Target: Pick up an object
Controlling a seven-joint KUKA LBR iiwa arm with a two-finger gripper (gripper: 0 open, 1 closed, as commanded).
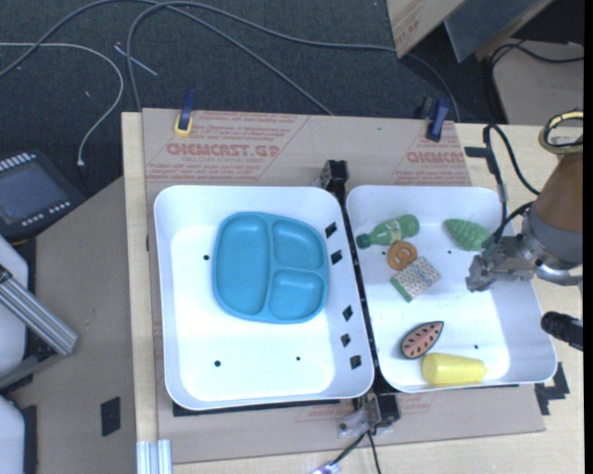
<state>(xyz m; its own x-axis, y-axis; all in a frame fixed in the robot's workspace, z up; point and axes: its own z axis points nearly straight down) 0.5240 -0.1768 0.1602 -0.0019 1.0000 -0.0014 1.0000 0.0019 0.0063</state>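
Objects for picking lie in the right bin [519, 366]. Nearest the camera, at the front of that bin, a yellow block [453, 368] rests on its side, with a brown oval toy [422, 339] touching it just behind and to the left. Farther back, near the bin's middle, sits a small patterned packet [415, 279], and a brown ring [402, 255] lies against its far edge. Beyond the ring a green bottle [388, 230] lies on its side, and to the right of it a green leafy piece [467, 232] rests near the back wall.

The gripper [485, 274] hangs low over the right side of that bin, apart from all the toys, with the leafy piece just behind it; whether its fingers are spread or closed I cannot tell, and nothing shows between them.

The left bin [176, 305] holds a blue divided plate [271, 267] set toward its back. Both bins stand on a brown board [278, 139] printed with red lettering, clamped at its far edge by two blue clips [185, 116]. Beyond the bench the floor is dark carpet [278, 37] crossed by loose white cables [93, 56], and a cardboard box [417, 23] sits at the far right.
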